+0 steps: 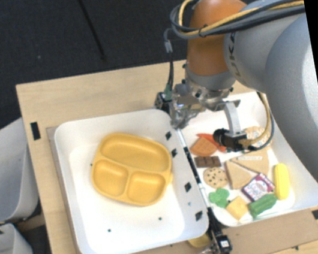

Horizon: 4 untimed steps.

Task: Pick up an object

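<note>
Your gripper (176, 113) hovers at the right-hand bin's (303, 186) far-left corner — orange slice (201, 146) just below-right of it — grip state unreadable.

**Plastic and wood**

The yellow divided plate (131, 168) is smooth plastic, slightly glossy. The left bin (91, 226) and right bin (306, 185) look like smooth white plastic. The bench (96, 82) is pale matt wood. At 4 o'clock in the right bin, the toy corn cob (282, 181) shines.

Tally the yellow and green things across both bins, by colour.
Yellow: 3 (divided plate, corn-like piece, cheese-like block)
Green: 2 (broccoli-like piece, green stick)
Total: 5
</note>
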Tool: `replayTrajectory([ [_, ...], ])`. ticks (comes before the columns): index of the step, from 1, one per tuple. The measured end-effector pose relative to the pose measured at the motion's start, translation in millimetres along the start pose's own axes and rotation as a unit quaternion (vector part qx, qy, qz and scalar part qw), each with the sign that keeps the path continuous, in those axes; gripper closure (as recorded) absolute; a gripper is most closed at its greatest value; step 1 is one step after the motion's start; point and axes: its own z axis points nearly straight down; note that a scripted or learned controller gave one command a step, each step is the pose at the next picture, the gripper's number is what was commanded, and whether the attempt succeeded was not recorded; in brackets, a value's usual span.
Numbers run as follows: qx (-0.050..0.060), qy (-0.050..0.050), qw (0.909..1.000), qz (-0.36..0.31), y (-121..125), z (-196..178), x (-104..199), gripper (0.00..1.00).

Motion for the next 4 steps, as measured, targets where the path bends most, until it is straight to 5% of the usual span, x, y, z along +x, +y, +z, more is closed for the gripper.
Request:
replayTrajectory([
  [3, 0.002, 0.0, 1.0, 0.001, -24, -67, 14, 1.0],
  [4, -0.005, 0.004, 1.0, -0.006, -50, -177, 90, 1.0],
])
